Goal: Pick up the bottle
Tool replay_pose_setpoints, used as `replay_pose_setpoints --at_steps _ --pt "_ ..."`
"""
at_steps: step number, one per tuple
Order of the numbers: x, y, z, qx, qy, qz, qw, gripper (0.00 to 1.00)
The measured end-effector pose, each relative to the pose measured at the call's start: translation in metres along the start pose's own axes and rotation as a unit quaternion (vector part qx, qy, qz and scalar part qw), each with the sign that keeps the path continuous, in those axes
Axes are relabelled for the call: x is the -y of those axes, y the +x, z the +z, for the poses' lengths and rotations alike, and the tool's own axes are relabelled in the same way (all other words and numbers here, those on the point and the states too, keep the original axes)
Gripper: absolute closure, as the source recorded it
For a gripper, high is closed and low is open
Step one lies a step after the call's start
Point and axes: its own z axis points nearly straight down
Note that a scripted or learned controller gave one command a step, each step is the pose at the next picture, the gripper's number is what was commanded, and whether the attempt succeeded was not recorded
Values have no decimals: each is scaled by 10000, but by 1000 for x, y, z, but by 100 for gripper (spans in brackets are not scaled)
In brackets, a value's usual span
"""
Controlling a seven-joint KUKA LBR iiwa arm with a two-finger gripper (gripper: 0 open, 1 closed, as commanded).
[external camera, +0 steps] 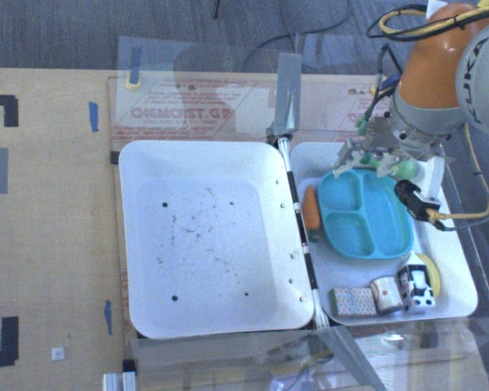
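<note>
You are at the approach step: the gripper (372,160) hangs low over the far edge of the blue plate (367,218), and nothing shows as lifted. From this slanted view you cannot tell whether the gripper is open or closed. The wrist and its cabling crowd that spot, so treat the grasp as unproven.

The bottle (405,169) is hard to make out. The best candidate is a small green thing at the plate's far right corner, just beside the gripper and partly hidden under the wrist. Whether the gripper touches it is not clear.

Everything else sits around the plate inside the right bin (471,298):
- An orange piece (311,208) lies against the plate's left edge.
- A patterned block (353,301) and a small can (385,293) lie on the plate's near side.
- A black-and-white piece (416,287) and a banana (431,271) lie off the plate's near right corner.

In my judgement, the next move calls for three things:
- Centre the gripper on the green thing rather than on the plate's rim. It looks to sit a little to the plate side of the target.
- Close only once the bottle is squarely in the gap.
- Lift straight up.

Watch for the plate edge getting pinched along with the bottle, or in place of it. Watch also for a round body rolling away toward the bin wall beyond the plate. Count the pick as done only when you see the bottle rise clear of the plate.
</note>
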Motion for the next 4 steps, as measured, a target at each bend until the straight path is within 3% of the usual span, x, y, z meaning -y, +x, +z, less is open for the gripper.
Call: replay_pose_setpoints --at_steps 1,2,3,4 --pt "18 -11 103 7 -15 525 9986 0" --pt "17 -23 91 105 -58 572 9983 100" --pt "-2 -48 74 0 34 1286 9917 100" --pt "-39 39 -23 7 29 344 9994 100"
